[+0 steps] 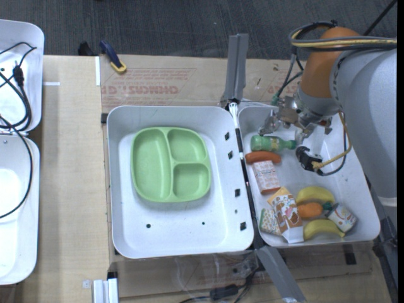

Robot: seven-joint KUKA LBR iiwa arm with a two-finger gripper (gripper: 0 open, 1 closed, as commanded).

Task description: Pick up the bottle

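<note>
**Inspector:** Report the position of the bottle [273, 143].

**Assistant:** It lies on its side in the right bin [353, 169], in the far left part of it, close to the wall shared with the left bin [120, 188]. It is green. Its long axis runs roughly left to right across the view, nearly level. The wider green body is at the left end; the narrower, paler end points right.

**Inspector:** What lies next to it?

**Assistant:** An orange-red sausage-shaped item [262, 157] lies just beside it on the near side, roughly parallel. Nearer still, a small red-and-white packet [267, 176]. Further toward the front of the bin: a printed carton [283, 214], two bananas [314, 196], an orange object between them [310, 210], and a small carton [343, 218] at the right.

**Inspector:** The gripper?

**Assistant:** The gripper [287, 126] stands over the far part of the right bin, just behind and slightly right of the bottle. Whether its fingers are spread or pressed together cannot be told from this view. The bottle rests on the bin floor, not between them.

**Inspector:** The left bin?

**Assistant:** It holds a green divided plate [170, 164] with three compartments, lying flat.
</note>
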